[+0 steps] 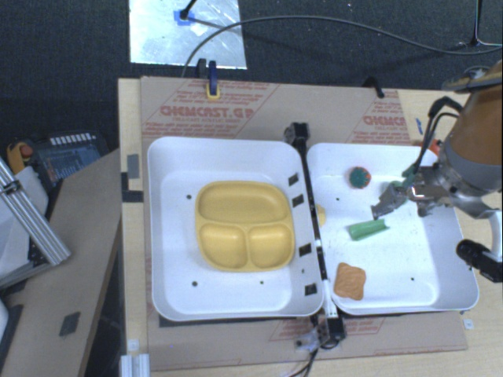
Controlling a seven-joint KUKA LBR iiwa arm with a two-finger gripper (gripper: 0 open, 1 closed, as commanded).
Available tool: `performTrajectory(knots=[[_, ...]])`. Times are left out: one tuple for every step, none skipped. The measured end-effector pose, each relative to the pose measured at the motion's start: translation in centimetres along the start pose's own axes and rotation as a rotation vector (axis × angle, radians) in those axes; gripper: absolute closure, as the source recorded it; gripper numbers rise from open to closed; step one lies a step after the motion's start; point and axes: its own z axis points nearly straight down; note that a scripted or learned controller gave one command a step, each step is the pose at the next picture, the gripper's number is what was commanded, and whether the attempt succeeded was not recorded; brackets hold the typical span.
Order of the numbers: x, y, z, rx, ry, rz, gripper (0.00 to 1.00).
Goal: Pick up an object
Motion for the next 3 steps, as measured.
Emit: performTrajectory(knots=[[0.0,0.2,-0.5,-0.01,-0.001,-0.002,0.0],[0.0,-0.4,5.6,-0.004,0.0,0.0,0.0],[0.7,-0.1,10.1,-0.005,0.0,-0.001,0.0]])
